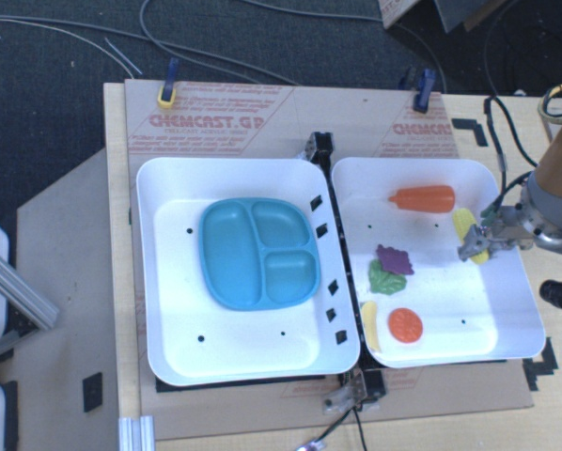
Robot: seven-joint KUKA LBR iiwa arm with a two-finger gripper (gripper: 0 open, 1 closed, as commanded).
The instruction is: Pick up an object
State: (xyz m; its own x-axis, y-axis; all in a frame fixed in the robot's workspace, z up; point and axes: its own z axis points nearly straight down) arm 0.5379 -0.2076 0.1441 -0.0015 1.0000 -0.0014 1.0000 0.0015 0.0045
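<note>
Reaching in from the right, the gripper (476,248) sits low over the right bin (507,332), touching a yellow object (463,222); whether its fingers are apart or together cannot be told. An orange carrot (423,198) lies farther left. The left bin (163,346) holds a blue tray (259,252).

The arm (555,195) is cut off by the right edge. The gripper (478,244) covers part of a yellow toy (463,222), whose shape cannot be told. A pale yellow piece (369,325) by the right bin's (516,322) left wall is too small to name.
</note>
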